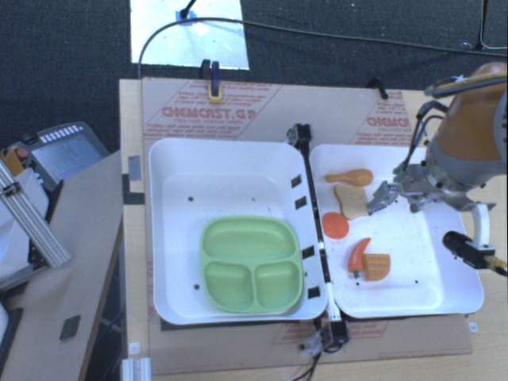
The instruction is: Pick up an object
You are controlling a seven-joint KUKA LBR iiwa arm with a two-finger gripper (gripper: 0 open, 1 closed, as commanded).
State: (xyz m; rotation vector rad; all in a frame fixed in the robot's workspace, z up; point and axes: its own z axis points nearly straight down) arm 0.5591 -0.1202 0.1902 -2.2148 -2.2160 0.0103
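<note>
Plainly, the right bin (456, 296) has bare floor along its near edge and its right side, while its toys crowd toward the divider (311, 213) it shares with the left bin (171, 213). Taking that divider as the landmark: an orange disc (336, 226) lies just beside it, about halfway down. A tan slice (351, 201) sits a little further from the divider, touching or nearly touching the disc's upper edge. Above that, an orange-tan sausage (349, 178) lies crosswise, near the far wall. Below the disc, a red curved pepper (357, 254) leans against an orange wedge (375, 267), the two touching; bare floor lies around this pair on the near and right sides.

On the divider's other side, a green tray (252, 264) with three compartments fills the near part of the left bin, its edge close to the divider. The far half of that bin is bare floor.

The arm (468, 125) comes in over the right bin's far right corner, grey with its orange band uppermost. The gripper (389, 194) points toward the divider, with its tips just right of the tan slice; nothing is seen between them. Whether the fingers are apart or together, I cannot tell; it reads as one grey mass.
</note>
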